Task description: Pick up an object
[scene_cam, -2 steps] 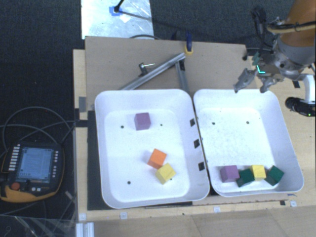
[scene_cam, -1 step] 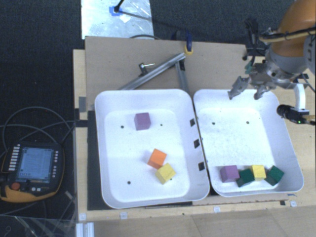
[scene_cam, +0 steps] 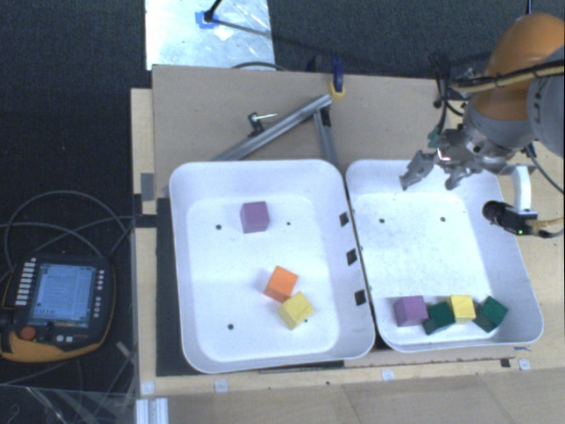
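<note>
My gripper point(scene_cam: 434, 176) hangs over the far edge of the right bin point(scene_cam: 441, 237), open, with nothing between its fingers. Along that bin's near wall lie a purple cube point(scene_cam: 410, 310), a dark green cube point(scene_cam: 437, 317), a yellow cube point(scene_cam: 463, 306) and another green cube point(scene_cam: 491, 312), all far from the gripper. The left bin point(scene_cam: 203, 263) holds a purple cube point(scene_cam: 254, 216) towards the back, plus an orange cube point(scene_cam: 281, 282) touching a yellow cube point(scene_cam: 297, 309) nearer the front.
A grey metal bar point(scene_cam: 274, 126) lies slanted on the board behind the left bin. A teach pendant point(scene_cam: 55, 303) with cables sits on the floor at the left. A black fitting point(scene_cam: 501, 215) sticks out by the right bin's right rim.
</note>
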Available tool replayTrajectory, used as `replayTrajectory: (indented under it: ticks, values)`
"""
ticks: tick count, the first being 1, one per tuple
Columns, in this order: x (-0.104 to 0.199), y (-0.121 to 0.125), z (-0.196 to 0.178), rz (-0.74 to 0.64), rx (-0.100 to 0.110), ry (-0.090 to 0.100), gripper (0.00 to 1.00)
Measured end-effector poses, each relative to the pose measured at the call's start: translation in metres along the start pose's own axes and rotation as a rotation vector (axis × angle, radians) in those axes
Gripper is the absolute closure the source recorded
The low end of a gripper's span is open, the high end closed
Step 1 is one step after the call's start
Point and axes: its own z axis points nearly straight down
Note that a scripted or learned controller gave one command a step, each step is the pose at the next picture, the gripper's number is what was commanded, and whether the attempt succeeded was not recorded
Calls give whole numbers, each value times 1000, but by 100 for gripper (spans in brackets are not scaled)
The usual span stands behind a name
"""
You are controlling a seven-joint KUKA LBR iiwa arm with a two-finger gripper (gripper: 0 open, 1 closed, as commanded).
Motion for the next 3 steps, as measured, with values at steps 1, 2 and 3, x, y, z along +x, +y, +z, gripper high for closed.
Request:
replayTrajectory:
  ticks: [1,2,3]
  values:
    - [-7,-3,59,0,3,1,0]
    - [-7,-1,44,-2,-5,0,100]
    - [-4,4,-1,-3,-9,0,100]
